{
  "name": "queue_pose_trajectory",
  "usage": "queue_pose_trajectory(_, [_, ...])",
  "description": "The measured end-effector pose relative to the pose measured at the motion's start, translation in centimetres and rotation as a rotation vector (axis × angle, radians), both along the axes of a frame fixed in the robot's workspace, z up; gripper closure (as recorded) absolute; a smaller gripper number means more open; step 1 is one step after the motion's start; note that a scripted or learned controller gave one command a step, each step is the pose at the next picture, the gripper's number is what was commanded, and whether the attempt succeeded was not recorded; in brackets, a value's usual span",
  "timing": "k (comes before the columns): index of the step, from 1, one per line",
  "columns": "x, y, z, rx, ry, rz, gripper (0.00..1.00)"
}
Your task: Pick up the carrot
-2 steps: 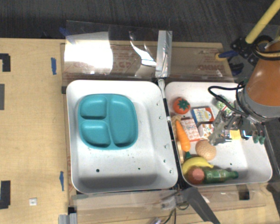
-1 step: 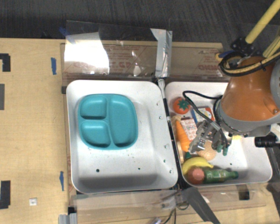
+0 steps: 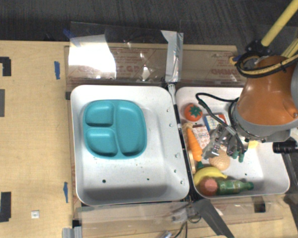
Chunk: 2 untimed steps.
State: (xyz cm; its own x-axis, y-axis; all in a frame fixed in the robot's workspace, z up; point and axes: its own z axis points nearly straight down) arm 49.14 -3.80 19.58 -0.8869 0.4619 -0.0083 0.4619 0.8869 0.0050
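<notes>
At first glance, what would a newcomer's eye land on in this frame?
Probably the teal divided plate, alone in the left bin. Next, the grey and orange arm reaching in from the right, its gripper low over the right bin. There a carrot, tomato, banana and green bottle crowd the left side.

Two shallow white bins side by side, left bin (image 3: 159, 182) and right bin (image 3: 273, 182).

A teal three-compartment plastic plate (image 3: 114, 128) lies in the left bin, toward 10 o'clock. In the right bin (along its left wall) the orange carrot (image 3: 193, 144) lies lengthwise; a red tomato (image 3: 192, 112) sits at its 12 o'clock, a yellow banana (image 3: 208, 173) at its 5 o'clock, and the two-finger metal gripper (image 3: 223, 144) just at its 3 o'clock.
</notes>
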Motion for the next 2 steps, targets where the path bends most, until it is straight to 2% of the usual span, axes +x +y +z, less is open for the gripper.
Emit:
queue_pose_trajectory(1, [-1.2,14.3,0.0,0.004,0.006,-0.096,1.0])
queue_pose_trajectory(2, [-1.0,4.2,2.5,-0.002,0.001,0.077,1.0])
